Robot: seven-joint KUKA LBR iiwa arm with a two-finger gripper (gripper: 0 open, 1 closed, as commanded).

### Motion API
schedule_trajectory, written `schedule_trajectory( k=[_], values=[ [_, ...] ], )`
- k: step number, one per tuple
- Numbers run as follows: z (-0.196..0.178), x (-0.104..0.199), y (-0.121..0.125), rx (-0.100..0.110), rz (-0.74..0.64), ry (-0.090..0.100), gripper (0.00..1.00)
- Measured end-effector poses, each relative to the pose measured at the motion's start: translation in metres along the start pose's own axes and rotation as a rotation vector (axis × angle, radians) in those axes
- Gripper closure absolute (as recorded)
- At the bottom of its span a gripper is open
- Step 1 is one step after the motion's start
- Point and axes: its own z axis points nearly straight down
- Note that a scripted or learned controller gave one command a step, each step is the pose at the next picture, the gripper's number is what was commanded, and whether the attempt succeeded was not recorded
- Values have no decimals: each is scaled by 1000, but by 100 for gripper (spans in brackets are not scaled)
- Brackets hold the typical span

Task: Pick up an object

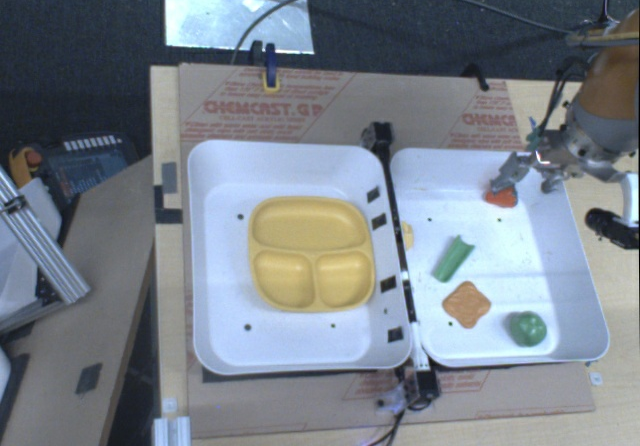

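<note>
Over the right bin (570, 264), near its far right corner, the end effector (512, 177) hangs from the grey arm with its orange band. Its fingers come down right at a small red-orange object (501, 197) lying on the bin floor near the far wall. How wide the fingers stand, and whether they have closed on the red-orange object, I cannot tell; the tips blur into it.

Nearer the camera in the same bin lies a green stick-shaped piece (453, 259). Its long axis runs at a slant, with the upper end pointing toward the far right and the lower end toward the near left. Just beyond its lower end, nearer the front, sits a flat tan cracker-like piece (466, 303), turned so a corner points forward like a diamond. Toward the near right corner rests a round green lump (527, 328), with no clear long axis.

On the left, the left bin (215, 234) holds a yellow divided tray (308, 252) with three compartments, lying flat near the middle. Both bins sit side by side on the table (165, 124).
</note>
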Motion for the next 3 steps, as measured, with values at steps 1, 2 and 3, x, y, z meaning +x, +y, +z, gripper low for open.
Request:
schedule_trajectory(
  k=[1, 2, 3],
  values=[
    [50, 11, -1, -1, -3, 0, 0],
    [92, 11, -1, -1, -4, 0, 0],
    [78, 11, 1, -7, -5, -2, 100]
  ],
)
